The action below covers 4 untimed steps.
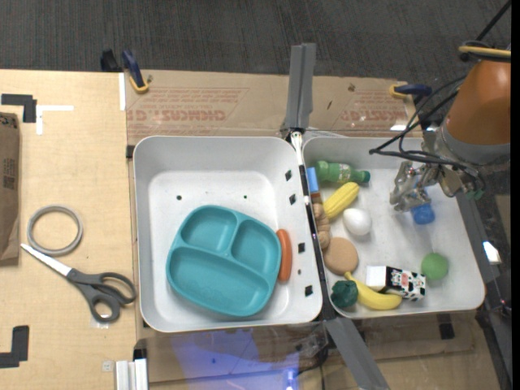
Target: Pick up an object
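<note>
Hovering low inside the right bin [467, 242], the hand [409, 192] sits at the bin's far-right area, with a small blue object [422, 214] directly beside and just below its tips. How far apart the hand's tips stand cannot be told from this view, and nothing can be confirmed as held.

Candidate target: the blue object, touching or nearly touching the hand's lower edge. It appears small and possibly rounded.

Failure risks, as judged from this layout:

1. Offset closure. The blue object lies slightly to the near-right of the hand rather than squarely under it. A closure from this pose may clip one edge and push the object away.
2. Roll-out. If the object is round, contact on one side may send it toward the green ball [435, 266], which lies nearer the camera from the hand.
3. Wall interference. The bin's right wall is near the hand; a sideways correction may strike it.
4. Cable snag. Dark cables [406, 140] hang close above the hand and may drag during a lift.

The white egg [356, 222] and the corn cob [341, 197] lie to the hand's left, well apart, and pose little risk.
</note>
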Each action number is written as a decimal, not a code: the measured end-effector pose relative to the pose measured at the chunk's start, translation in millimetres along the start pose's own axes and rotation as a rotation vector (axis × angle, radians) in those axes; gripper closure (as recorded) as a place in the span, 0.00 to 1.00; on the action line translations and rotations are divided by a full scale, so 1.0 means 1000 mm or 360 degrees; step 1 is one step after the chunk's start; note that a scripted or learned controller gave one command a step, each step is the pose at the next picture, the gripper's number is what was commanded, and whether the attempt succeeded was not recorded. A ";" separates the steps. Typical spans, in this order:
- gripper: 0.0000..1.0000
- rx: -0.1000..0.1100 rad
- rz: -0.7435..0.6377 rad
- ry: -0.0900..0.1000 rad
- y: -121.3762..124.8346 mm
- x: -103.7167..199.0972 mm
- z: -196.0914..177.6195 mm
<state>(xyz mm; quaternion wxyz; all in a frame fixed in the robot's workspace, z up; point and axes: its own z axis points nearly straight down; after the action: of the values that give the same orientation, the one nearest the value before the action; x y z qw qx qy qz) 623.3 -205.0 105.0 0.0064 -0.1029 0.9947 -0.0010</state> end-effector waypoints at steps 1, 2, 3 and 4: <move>0.00 0.0000 0.0000 0.0000 0.000 0.000 0.000; 0.00 -0.0008 -0.0203 0.0013 0.103 -0.020 0.012; 0.00 -0.0005 -0.0419 0.0008 0.038 -0.044 0.012; 0.00 -0.0007 -0.0750 0.0010 0.008 0.002 0.011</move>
<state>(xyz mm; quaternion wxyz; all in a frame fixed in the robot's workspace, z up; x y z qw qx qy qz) 620.3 -197.3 93.8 0.0026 -0.3322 0.9432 -0.0007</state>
